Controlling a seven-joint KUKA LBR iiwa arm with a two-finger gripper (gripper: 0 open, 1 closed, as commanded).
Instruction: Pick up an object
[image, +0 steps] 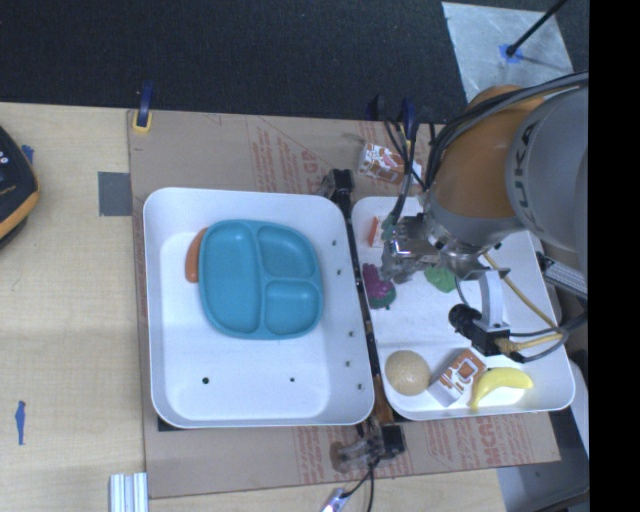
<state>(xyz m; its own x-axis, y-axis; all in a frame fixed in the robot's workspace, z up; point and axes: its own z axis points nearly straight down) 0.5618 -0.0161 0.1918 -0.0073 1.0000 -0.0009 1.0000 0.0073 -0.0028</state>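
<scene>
Purple grape cluster lies near the right bin's left wall, just at seven o'clock from the gripper. How wide the gripper stands I cannot tell; nothing visibly sits in it.

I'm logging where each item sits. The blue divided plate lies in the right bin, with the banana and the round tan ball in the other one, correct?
Not quite: the camera view shows the blue divided plate in the left bin. The banana and round tan ball are in the right bin.
</scene>
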